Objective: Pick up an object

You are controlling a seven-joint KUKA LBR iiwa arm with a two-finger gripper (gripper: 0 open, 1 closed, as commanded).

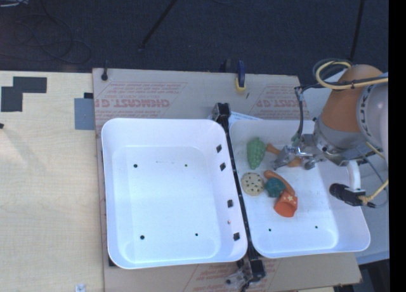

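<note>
From my end the gripper [290, 155] sits low in the right bin [330, 233] beside the green toy [256, 151], cookie [252, 183] and orange cup [286, 204] nearby, but I can't tell its state.

My gripper [293, 155] sits over the right bin [346, 237], whose toys [274, 186] cluster by the divider beside the left bin [114, 221].
</note>
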